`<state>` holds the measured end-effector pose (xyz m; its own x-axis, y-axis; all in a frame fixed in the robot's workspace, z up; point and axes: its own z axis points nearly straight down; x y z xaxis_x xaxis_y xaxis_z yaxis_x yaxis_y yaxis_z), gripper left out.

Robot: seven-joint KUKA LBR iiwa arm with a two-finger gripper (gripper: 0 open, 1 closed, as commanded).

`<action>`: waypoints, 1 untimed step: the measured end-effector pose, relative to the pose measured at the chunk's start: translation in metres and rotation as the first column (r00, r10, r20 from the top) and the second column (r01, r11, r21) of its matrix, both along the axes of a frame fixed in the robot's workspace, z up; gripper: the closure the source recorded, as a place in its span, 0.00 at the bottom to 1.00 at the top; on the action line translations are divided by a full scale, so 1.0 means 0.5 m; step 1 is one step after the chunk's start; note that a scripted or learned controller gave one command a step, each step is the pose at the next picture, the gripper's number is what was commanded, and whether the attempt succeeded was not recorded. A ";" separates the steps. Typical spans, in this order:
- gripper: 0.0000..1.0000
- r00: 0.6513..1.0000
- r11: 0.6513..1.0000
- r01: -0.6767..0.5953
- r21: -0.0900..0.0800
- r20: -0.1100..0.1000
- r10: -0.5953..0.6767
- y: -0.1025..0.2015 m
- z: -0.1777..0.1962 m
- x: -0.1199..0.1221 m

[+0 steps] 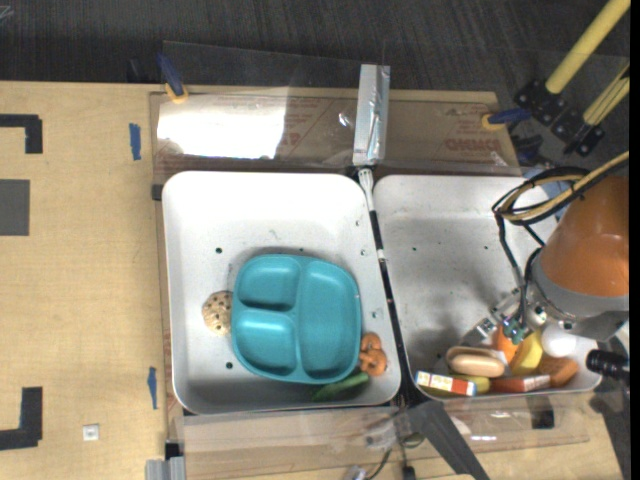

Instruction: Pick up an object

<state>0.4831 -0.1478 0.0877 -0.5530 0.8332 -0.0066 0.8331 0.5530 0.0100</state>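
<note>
Two shallow white bins sit side by side on the bench. The left bin (190,208) holds a teal plate (297,317) with three compartments, lying flat in the near half of the bin, its compartments bare. A speckled cookie (216,311) rests on the bin floor just beside the plate's left edge. An orange, lumpy piece of toy food (372,354) lies against the plate's near right corner, and a dark green piece (340,388) lies along the bin's near wall just below the plate. The right bin (430,238) has its things crowded into the near right corner: a hot dog bun (476,361), a white tube with red and yellow bands (446,383) lying along the near wall, a yellow piece (527,352), and orange and red pieces (540,378) packed around them, all touching or overlapping. The arm (592,258) reaches in from the right, its orange band above this corner, and the gripper (512,326) hangs down right over the pile, at the yellow and orange pieces. How its jaws stand cannot be told, since the wrist and the clutter hide them.
</note>
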 end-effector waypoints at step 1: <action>0.00 0.993 0.993 -0.116 -0.003 -0.006 0.116 -0.064 0.021 0.031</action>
